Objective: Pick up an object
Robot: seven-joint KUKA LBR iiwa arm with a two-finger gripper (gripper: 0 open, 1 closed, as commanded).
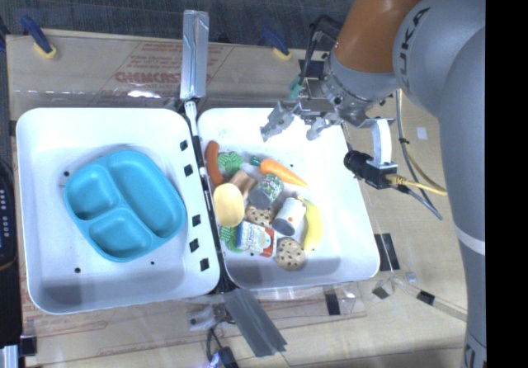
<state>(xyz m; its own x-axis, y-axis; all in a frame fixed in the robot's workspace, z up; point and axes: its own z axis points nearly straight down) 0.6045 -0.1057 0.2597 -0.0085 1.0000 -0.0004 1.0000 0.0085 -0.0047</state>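
Your grey two-finger gripper (294, 125) hangs with fingers apart, holding nothing, above the right white plastic bin (356, 218); the orange toy carrot (283, 172) lies untouched; grasping remains.

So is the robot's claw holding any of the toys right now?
Gripper: open, holding nothing, hovering above the right bin and its pile of toy food.

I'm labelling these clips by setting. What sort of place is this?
Most likely a robotics lab bench set up for grasping trials. Two white bins sit side by side, one with a blue divided tray, the other with toy food such as a carrot; the gripper hovers above.
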